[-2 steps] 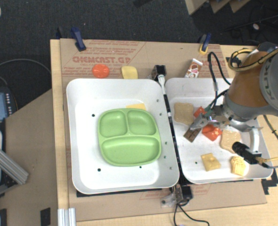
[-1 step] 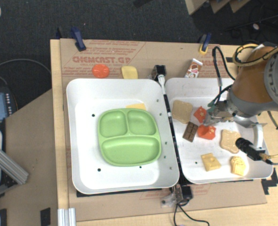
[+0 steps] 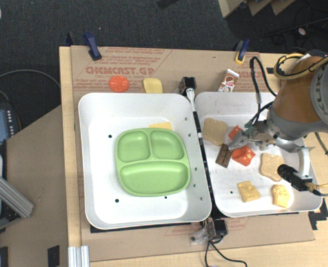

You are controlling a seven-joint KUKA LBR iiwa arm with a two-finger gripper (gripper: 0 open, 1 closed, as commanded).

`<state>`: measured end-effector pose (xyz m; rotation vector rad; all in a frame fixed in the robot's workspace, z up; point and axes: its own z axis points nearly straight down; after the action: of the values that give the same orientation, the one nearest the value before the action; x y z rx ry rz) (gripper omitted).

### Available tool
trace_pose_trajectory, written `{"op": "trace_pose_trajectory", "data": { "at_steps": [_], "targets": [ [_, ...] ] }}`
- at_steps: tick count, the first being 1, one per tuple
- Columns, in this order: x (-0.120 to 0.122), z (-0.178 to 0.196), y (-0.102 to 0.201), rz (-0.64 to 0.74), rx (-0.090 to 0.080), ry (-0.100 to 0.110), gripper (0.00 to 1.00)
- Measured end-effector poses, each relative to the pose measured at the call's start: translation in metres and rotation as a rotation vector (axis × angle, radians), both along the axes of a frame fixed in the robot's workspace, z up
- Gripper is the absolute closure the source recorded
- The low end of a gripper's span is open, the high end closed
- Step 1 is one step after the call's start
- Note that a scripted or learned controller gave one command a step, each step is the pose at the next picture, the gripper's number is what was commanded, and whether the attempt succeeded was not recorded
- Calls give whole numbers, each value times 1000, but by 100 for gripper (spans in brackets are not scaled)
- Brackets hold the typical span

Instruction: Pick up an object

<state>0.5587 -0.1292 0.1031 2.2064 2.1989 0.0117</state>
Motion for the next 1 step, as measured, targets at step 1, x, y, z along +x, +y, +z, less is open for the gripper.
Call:
{"op": "trace_pose_trajectory", "data": {
  "at_steps": [1],
  "targets": [
    [-21, -16, 36, 3, 12, 18, 0]
  ]
}}
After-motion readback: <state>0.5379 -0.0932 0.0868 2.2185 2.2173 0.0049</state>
